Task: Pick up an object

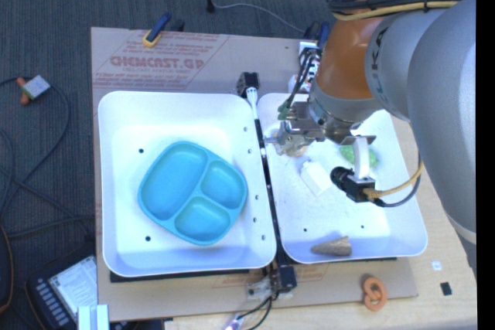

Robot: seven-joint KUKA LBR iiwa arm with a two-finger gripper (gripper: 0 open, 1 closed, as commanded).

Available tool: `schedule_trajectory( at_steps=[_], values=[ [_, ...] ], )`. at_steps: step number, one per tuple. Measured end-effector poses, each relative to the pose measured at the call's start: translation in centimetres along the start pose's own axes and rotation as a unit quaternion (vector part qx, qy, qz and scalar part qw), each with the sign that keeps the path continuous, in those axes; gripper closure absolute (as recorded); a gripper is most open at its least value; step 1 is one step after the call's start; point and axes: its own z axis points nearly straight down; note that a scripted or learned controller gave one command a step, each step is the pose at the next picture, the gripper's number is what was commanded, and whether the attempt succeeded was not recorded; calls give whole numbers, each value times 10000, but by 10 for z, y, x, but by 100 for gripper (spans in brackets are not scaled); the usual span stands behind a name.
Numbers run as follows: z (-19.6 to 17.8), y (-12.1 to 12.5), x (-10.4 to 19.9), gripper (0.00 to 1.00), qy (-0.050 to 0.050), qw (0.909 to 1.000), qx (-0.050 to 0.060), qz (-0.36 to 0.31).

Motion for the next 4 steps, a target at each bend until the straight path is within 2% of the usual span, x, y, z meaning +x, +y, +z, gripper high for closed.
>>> schedule_trajectory(
  at_steps=[1, 2, 3, 4],
  values=[
    [-11, -67, -22, 100, -6, 10000, 5, 12],
    [-26, -64, 42, 100, 5, 10000, 6, -1],
    [-51, -88, -30, 100, -6, 10000, 0, 11],
    [-43, -71, 28, 100, 4, 10000, 6, 0]
  ],
)
